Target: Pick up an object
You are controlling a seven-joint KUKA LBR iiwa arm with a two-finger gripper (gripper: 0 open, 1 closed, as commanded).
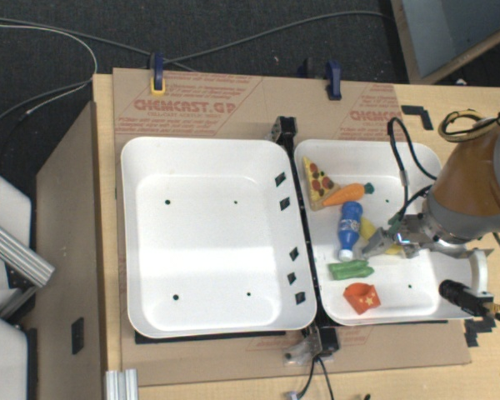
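Cardboard covers the bench under two white bins. Nearest me in the right bin (417, 302) lie a red block (361, 297) and green piece (351, 269); the gripper (378, 242) hovers beside the blue bottle (348, 227), grip unclear. Nothing lifted yet, I'd judge.
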